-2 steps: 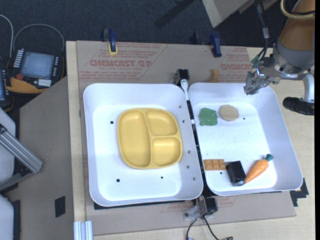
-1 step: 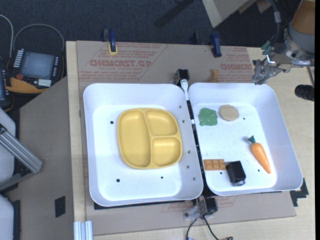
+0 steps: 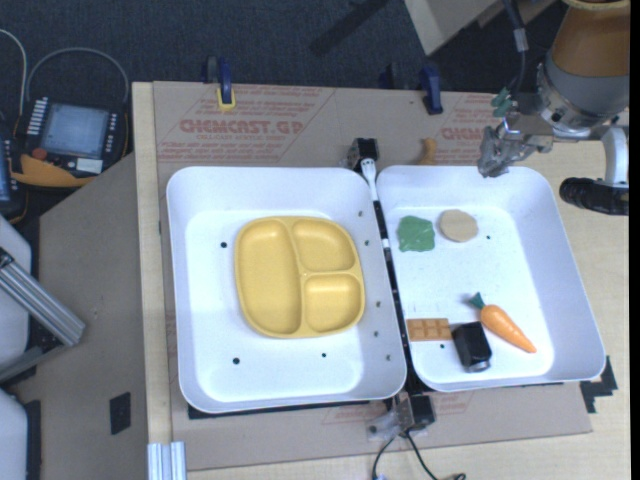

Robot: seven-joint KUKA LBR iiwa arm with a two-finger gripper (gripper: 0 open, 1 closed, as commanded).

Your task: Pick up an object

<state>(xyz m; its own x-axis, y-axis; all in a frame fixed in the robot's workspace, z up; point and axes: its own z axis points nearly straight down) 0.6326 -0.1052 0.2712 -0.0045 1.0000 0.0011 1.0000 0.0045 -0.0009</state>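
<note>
Your gripper (image 3: 495,161) hangs over the far rim of the right bin (image 3: 572,268), and whether it's wide or narrow, you can't tell from here (too small, too blurred). Down in that bin: a green leaf (image 3: 416,234) touching a tan round biscuit (image 3: 459,226), then nearer the front a carrot (image 3: 506,328), a black block (image 3: 471,347) and a brown wafer (image 3: 428,330). Left bin (image 3: 195,268) carries a yellow divided plate (image 3: 298,274).

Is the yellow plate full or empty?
Empty. The yellow plate in the left bin shows three bare compartments. The toy food, such as the carrot, lies in the right bin.
</note>
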